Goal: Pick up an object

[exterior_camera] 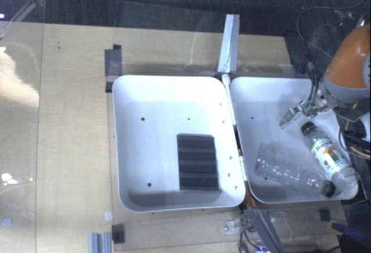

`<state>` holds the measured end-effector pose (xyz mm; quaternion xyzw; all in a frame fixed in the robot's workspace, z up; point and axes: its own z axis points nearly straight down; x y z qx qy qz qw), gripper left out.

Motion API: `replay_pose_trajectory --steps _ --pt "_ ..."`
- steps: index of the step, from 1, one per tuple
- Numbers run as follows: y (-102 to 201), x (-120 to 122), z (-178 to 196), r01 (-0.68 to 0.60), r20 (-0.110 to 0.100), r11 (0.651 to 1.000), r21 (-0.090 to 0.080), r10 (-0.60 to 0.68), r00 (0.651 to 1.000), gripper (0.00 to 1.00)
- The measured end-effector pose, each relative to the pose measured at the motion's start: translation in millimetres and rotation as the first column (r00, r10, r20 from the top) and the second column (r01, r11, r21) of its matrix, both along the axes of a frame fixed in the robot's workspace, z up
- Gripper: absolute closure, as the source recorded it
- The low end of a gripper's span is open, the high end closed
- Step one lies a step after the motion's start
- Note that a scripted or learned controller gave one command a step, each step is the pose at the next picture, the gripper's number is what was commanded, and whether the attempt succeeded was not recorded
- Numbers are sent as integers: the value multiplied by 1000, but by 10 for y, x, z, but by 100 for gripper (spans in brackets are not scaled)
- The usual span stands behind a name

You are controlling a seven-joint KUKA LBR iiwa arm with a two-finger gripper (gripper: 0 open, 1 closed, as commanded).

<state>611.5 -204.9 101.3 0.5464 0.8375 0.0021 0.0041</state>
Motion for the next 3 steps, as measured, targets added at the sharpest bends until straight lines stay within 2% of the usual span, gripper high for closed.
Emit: replay_pose_trajectory --steps 1,2,3 --pt "3 6 189 -135 -1 991 -2 135 991 0" --pt "2 -86 -126 -251 1 968 -4 251 968 0" --pt "0 16 374 -264 1 965 -3 264 965 0"
